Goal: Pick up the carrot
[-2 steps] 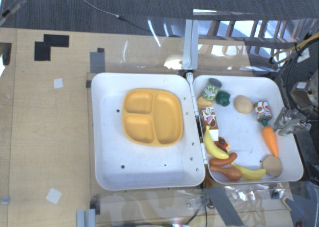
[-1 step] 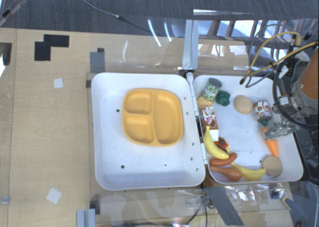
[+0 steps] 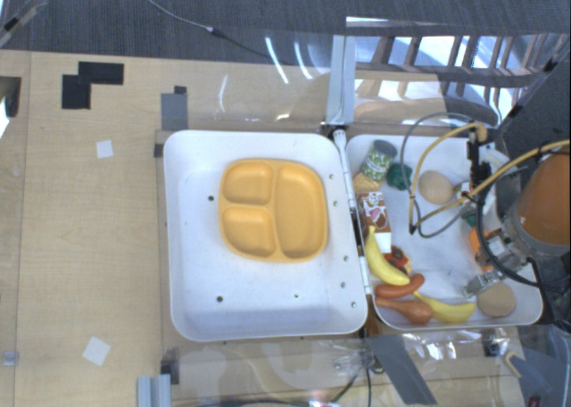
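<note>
The carrot (image 3: 475, 241) shows as a short orange sliver at the right side of the right bin (image 3: 446, 249), mostly hidden behind the arm's wrist and cables. My gripper (image 3: 486, 280) hangs low over the bin's right front corner, just in front of the carrot and right above a tan round item (image 3: 498, 302). The orange band of the arm (image 3: 544, 211) sits right beside it. From this angle I cannot see anything held.
The right bin also holds two bananas (image 3: 384, 261), reddish sausages (image 3: 403, 309), a small bottle (image 3: 376, 214), a green can (image 3: 378, 162) and a tan egg-shaped item (image 3: 435, 187). A yellow divided plate (image 3: 272, 209) lies in the left bin (image 3: 192, 307). Cables loop over the right bin.
</note>
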### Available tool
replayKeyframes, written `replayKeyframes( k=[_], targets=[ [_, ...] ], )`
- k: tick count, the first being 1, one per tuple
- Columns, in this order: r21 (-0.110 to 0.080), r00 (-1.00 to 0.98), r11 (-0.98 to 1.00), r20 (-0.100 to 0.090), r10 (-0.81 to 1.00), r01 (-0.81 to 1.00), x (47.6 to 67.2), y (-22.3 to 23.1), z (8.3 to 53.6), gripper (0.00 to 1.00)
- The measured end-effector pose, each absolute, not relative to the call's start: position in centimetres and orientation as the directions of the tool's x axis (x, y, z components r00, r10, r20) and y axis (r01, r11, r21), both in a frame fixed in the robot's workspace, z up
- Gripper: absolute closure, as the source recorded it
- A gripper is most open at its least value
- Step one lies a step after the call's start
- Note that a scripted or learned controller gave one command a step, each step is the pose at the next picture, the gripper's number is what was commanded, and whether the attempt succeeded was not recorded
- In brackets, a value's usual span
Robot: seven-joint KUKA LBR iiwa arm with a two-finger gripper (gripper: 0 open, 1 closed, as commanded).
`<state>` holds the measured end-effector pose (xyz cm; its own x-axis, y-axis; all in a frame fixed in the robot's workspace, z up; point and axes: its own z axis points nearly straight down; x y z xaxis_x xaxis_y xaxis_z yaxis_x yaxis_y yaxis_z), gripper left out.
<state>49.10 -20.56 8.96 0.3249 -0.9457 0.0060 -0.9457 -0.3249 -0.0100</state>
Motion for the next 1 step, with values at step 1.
replayKeyframes(
  k=[1],
  targets=[
    [-0.014, 0.370, -0.371, 0.010, -0.929, -0.929, 50.92, -19.76, 19.49, 1.00]
  ],
)
